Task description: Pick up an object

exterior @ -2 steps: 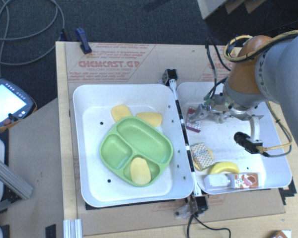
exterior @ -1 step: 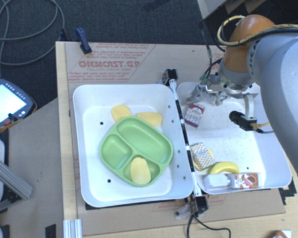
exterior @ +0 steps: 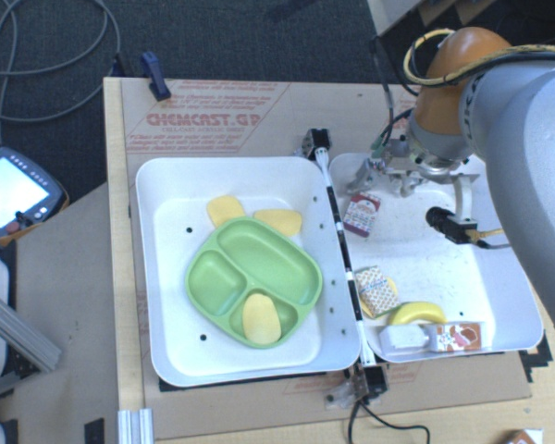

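My gripper (exterior: 385, 171) hangs over the far left corner of the right bin (exterior: 504, 276), under the orange wrist band. Just below and left of it, close to the bin's left wall, is a small red and white packet (exterior: 361, 215); whether the gripper touches it I cannot tell. Nearer the front of this bin lie a checkered packet (exterior: 376, 291), a yellow banana (exterior: 416, 314) and a white and red box (exterior: 439, 338).
The left bin (exterior: 157, 239) holds a green divided plate (exterior: 254, 276) with a pale yellow piece (exterior: 261, 318) in its front compartment. Two more yellow pieces (exterior: 226, 210) (exterior: 278, 220) lie behind the plate. The grey arm covers the right bin's far right side.
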Robot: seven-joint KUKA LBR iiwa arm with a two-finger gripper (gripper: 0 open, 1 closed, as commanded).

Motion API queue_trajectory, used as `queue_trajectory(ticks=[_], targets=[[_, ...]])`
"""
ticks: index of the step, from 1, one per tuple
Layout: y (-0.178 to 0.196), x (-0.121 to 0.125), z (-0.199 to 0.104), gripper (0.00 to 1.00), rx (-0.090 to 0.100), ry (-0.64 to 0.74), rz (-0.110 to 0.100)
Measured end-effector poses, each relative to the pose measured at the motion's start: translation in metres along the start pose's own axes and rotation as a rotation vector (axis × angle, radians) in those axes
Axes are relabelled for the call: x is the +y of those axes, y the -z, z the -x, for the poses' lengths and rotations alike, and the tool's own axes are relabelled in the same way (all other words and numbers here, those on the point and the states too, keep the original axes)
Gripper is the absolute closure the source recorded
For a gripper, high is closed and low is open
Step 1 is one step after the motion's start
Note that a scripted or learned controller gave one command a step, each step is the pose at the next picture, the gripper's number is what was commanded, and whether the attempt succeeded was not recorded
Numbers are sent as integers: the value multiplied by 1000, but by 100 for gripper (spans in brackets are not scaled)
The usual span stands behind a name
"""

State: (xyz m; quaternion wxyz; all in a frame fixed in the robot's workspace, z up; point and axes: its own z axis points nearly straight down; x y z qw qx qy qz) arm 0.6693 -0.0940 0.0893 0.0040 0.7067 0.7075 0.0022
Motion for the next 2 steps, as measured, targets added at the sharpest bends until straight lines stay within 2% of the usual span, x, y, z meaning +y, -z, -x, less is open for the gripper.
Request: queue_trajectory(ticks=[2], targets=[[0,0,-1,0,0,-1,0]])
